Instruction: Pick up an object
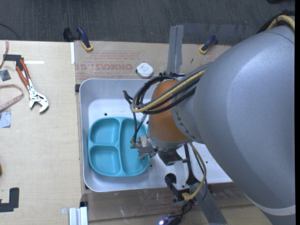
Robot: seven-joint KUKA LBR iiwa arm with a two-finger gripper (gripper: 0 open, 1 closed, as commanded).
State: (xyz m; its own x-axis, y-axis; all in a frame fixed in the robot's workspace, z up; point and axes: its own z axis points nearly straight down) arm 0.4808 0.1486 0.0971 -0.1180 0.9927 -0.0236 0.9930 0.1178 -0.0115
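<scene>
Gripper hung low inside the white bin, at the right edge of a blue divided tray; whether anything sat in its grasp could not be told. Left of it the tray lay flat on the bin floor. Pliers lay well beyond, on the bench.

tray: glossy blue plastic | bin: smooth white plastic | bench: matt wood
</scene>
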